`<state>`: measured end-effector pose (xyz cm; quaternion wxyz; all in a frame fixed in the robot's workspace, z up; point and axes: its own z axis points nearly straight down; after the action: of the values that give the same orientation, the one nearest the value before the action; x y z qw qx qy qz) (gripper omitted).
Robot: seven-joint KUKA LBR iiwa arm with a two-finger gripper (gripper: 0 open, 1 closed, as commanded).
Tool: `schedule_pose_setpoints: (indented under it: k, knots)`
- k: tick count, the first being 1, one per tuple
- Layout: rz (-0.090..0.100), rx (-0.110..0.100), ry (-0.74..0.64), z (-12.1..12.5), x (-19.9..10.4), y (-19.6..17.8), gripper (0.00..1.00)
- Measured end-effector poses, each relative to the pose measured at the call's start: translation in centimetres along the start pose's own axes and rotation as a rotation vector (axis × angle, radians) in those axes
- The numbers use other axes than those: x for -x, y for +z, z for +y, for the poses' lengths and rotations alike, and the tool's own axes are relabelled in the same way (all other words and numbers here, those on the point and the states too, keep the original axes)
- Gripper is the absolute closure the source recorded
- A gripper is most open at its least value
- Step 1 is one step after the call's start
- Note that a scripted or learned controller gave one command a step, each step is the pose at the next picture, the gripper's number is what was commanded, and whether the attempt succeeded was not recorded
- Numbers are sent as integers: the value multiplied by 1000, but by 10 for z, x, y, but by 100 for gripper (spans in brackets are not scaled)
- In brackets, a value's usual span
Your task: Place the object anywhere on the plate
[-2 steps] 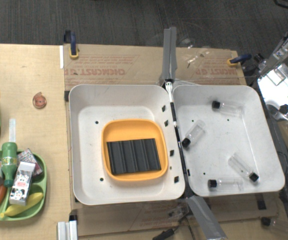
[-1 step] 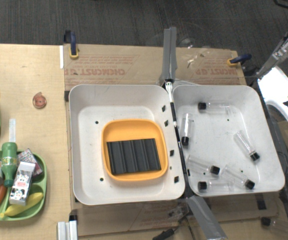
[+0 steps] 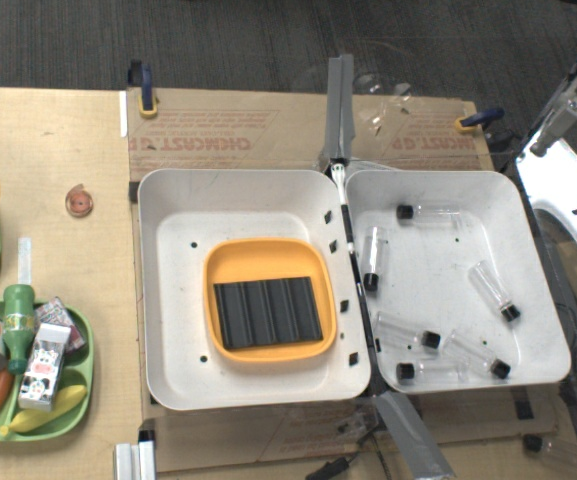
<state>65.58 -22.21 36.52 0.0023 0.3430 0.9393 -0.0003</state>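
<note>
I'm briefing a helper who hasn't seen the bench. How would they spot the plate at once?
Find the left bin of the two white ones. The plate lies in its middle: orange, squarish, with a dark ribbed insert. The right bin holds clear tubes with black caps.

At the view's right edge, near the top, a small part of the arm (image 3: 571, 96) reaches in. It shows as a pale grey, slender piece running at a slant from upper right down to lower left, with a broader white part just below it against the edge. Its lower tip, which looks like the end effector (image 3: 540, 148), points down and left and hangs off the worktop's far right corner. It is too small and blurred to tell more.
</note>
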Motion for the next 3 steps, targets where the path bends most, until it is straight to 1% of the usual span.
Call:
schedule_pose_setpoints:
  k: [1,2,3]
  knots:
    - [0,1,-349,-9,-10,-77,0]
    - [2,2,-652,-57,-67,-77,0]
    - [1,2,-977,-98,-116,-78,0]
